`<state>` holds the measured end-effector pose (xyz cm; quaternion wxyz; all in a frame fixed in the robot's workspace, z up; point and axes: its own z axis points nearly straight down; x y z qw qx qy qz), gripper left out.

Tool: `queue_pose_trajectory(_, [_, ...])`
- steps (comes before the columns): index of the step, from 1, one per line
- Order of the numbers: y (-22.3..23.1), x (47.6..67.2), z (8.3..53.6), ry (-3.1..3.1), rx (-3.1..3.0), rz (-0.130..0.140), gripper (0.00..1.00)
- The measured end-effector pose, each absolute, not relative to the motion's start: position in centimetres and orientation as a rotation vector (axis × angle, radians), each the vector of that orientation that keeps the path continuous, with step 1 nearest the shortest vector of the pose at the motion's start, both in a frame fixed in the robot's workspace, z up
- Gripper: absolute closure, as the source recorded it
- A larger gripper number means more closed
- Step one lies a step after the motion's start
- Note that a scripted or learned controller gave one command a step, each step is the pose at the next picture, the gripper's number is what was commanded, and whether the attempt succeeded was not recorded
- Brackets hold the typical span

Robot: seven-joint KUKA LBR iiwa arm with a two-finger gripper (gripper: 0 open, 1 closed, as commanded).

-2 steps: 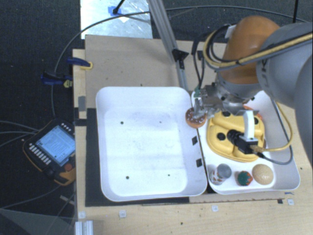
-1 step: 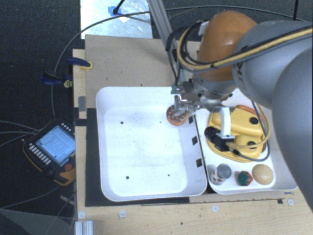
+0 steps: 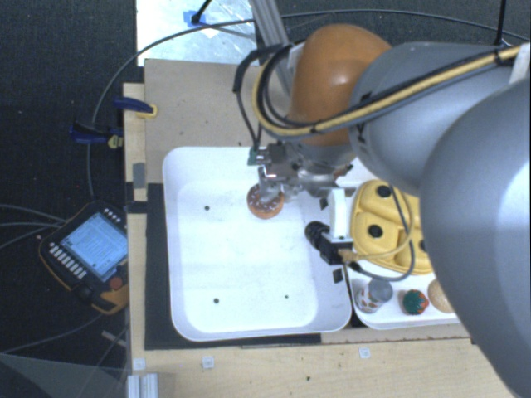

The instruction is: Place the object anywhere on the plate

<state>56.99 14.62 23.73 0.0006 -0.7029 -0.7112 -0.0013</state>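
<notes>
A small round brown object (image 3: 266, 205) lies in the upper middle of the left white bin (image 3: 216, 264). My gripper (image 3: 268, 187) sits directly over it, its tip right at the object's top edge, so part of the object is hidden. Whether the object rests on the bin floor or is lifted off it I cannot tell. A yellow plate-like piece (image 3: 383, 226) with dark spots lies in the right bin (image 3: 390, 322), partly hidden under the arm.
The grey arm with its orange band (image 3: 332, 65) covers the upper right. A small grey cup (image 3: 378, 293) and a green and red ball (image 3: 414, 303) sit at the right bin's front. Black cable parts (image 3: 319, 239) hang near the divider.
</notes>
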Motion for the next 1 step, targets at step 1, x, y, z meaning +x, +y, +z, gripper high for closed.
queue_pose_trajectory(1, [14.20,57.05,23.74,-2.228,-2.215,-0.001,0.00])
